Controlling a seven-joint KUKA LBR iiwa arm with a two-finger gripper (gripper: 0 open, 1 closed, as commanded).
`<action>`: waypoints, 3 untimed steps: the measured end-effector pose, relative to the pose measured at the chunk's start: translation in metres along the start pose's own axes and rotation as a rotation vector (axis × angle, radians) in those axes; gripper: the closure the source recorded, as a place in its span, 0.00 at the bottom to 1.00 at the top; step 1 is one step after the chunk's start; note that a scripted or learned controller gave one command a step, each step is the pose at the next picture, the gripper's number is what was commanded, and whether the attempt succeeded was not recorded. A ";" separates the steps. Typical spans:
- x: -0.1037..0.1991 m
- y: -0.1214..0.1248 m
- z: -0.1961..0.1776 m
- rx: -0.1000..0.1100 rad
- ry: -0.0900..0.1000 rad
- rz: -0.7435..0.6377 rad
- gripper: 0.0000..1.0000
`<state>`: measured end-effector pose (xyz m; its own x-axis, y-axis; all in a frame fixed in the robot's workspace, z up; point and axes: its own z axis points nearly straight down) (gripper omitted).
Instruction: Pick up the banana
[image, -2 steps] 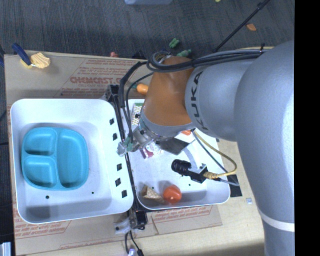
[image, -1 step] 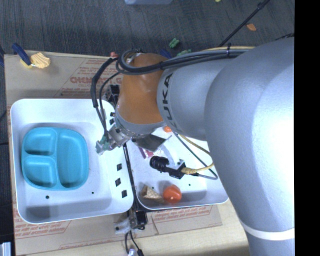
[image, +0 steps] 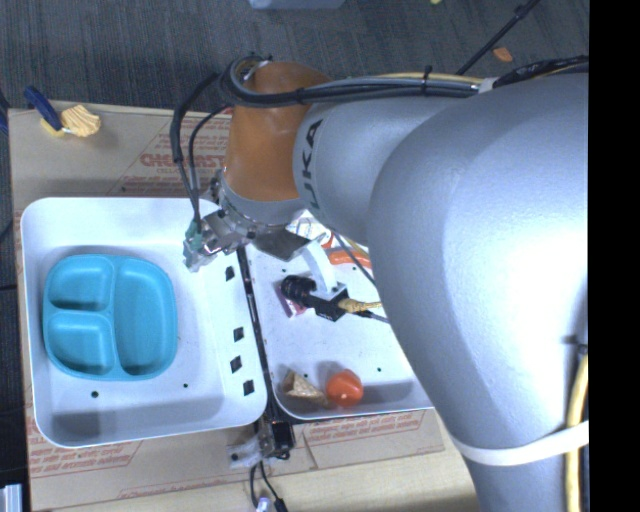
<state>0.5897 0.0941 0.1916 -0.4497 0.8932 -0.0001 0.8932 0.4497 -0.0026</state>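
Observation:
My gripper (image: 205, 240) hangs below the orange wrist band, at the back of the bench. It is over the right wall of the left bin (image: 120, 415), close to the ridge between the two bins. The grey arm covers most of the right bin (image: 390, 395) and hides what lies under it.
A blue divided plate (image: 108, 315) lies in the left bin. At the right bin's front lie a red round fruit (image: 345, 387) and a brown piece (image: 299, 386). An orange strip (image: 352, 260) and a pink bit (image: 293, 307) show near the arm. A small yellow-and-blue item (image: 68, 118) lies on the cardboard.

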 end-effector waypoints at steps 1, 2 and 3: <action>0.000 0.000 -0.010 0.001 0.000 -0.006 1.00; 0.000 0.001 -0.020 0.002 0.000 -0.012 1.00; -0.023 -0.075 0.000 0.000 0.001 -0.126 1.00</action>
<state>0.5328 0.0394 0.1917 -0.5588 0.8293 0.0010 0.8293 0.5588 -0.0030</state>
